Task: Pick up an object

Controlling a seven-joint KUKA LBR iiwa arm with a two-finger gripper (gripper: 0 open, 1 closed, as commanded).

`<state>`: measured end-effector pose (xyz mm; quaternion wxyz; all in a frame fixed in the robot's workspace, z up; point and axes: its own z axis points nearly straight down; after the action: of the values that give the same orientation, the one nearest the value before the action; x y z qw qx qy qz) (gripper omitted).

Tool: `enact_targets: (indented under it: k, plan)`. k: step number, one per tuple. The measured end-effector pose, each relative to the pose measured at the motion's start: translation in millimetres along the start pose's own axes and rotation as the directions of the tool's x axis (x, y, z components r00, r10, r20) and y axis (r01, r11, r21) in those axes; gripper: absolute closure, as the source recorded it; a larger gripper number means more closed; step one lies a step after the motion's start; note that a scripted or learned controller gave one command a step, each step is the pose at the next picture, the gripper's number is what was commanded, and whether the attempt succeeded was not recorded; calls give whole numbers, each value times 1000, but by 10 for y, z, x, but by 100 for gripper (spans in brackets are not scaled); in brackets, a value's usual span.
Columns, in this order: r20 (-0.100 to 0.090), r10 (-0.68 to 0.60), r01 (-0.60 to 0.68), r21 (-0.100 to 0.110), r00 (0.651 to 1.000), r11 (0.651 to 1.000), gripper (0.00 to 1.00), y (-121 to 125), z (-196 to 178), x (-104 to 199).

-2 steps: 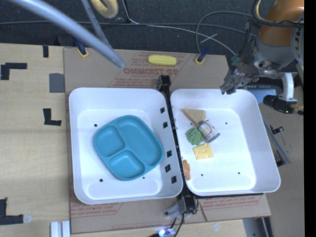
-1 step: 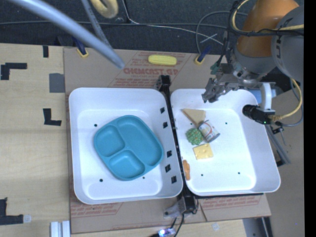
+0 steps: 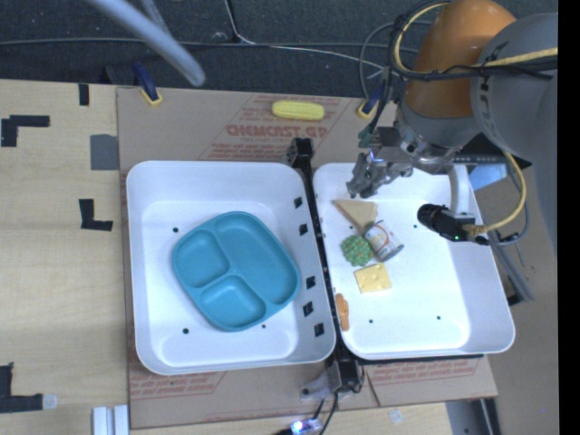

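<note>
Claw (image 3: 364, 181) of mine hangs over the right bin's (image 3: 471, 329) far-left corner, empty so far, just above the tan wedge (image 3: 356, 211). Whether it's spread or pinched, can't tell. Everything's bunched up though: green cube (image 3: 358, 249), yellow square (image 3: 372, 279), so I'd probably nudge the pile. Blue tray (image 3: 236, 269) sits alone in the left bin (image 3: 149, 333).

The right bin (image 3: 453, 315) has lots of bare floor on its right and front. Small things (image 3: 367, 243) crowd its left side, near the wall between the bins. In the left bin (image 3: 154, 198), a blue tray (image 3: 236, 270) fills the middle
</note>
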<state>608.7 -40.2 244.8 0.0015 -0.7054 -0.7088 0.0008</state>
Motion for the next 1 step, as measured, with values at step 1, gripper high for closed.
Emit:
enact_targets:
  k: [1]
  plan:
    - [-1, -2, 2, -1, 1000, 1000, 100, -132, -49, 498]
